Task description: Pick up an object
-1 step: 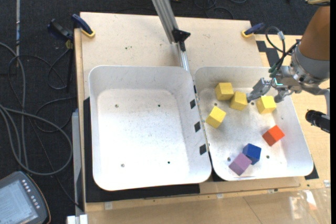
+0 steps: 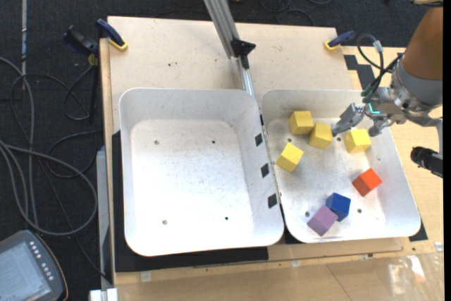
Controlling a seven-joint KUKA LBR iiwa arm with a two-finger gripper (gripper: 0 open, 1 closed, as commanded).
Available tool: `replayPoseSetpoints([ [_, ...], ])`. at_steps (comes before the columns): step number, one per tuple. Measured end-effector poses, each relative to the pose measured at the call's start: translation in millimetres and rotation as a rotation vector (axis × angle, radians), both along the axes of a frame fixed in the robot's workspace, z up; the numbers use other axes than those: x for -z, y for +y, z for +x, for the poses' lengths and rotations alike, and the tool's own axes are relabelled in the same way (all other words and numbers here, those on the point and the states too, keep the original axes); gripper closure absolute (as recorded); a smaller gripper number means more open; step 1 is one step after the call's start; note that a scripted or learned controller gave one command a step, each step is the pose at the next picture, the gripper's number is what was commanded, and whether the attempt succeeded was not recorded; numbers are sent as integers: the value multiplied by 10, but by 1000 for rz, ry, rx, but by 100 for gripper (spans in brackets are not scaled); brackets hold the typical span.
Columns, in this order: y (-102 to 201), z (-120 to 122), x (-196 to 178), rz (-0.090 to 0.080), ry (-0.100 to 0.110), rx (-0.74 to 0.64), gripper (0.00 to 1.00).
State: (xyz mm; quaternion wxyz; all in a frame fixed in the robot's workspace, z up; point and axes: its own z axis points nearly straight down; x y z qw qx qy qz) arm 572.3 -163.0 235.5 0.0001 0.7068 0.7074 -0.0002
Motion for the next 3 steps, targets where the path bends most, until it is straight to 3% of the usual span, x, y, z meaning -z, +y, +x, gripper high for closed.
replayPoseSetpoints([
  [2,-21,36,1275,1,6,1,0],
  [3,-16,33,1413,1,2,1,0],
])
